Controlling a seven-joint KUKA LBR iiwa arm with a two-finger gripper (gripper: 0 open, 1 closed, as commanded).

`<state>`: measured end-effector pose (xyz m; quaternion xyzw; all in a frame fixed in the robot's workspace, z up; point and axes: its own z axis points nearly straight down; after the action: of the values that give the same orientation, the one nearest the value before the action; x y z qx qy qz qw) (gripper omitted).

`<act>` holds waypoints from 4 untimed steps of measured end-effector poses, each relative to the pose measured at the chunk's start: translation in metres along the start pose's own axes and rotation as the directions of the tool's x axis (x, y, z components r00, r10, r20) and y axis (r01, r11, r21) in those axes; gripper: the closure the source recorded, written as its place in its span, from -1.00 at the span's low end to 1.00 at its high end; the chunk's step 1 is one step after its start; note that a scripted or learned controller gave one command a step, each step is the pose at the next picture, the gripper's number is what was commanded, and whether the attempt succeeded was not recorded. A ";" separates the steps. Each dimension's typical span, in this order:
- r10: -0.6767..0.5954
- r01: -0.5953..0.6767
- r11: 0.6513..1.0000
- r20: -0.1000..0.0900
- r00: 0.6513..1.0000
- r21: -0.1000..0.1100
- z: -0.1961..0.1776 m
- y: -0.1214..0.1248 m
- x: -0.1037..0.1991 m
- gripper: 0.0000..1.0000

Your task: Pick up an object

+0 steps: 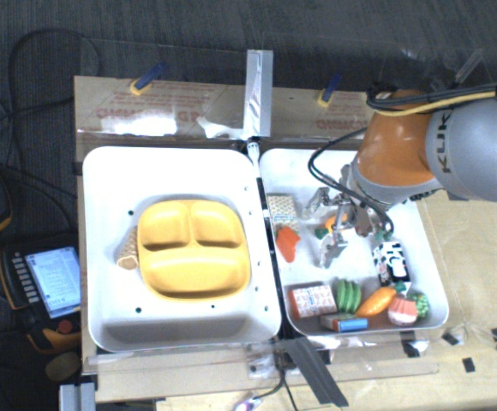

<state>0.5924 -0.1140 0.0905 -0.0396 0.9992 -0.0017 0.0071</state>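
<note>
The gripper (pixel 338 234) hangs in the middle of the right bin (pixel 433 255); I cannot tell its state. The orange pepper (pixel 288 244) lies just toward the bin's left wall from it, long axis running roughly far-to-near.

yellow tray (pixel 194 248): glossy smooth plastic | bins (pixel 111 178): smooth white plastic | backboard (pixel 111 101): matt cardboard
</note>
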 end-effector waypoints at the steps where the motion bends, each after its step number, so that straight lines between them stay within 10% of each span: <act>1: 0.058 -0.058 0.998 -0.001 0.998 -0.001 0.001 0.012 -0.028 -1.00; 3: 0.014 -0.014 1.000 0.009 1.000 0.001 -0.002 -0.004 0.048 -1.00; 4: -0.194 0.194 0.981 -0.004 0.981 -0.003 0.002 -0.038 -0.061 -1.00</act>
<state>0.6566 -0.1469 0.0892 -0.1366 0.9906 -0.0011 0.0049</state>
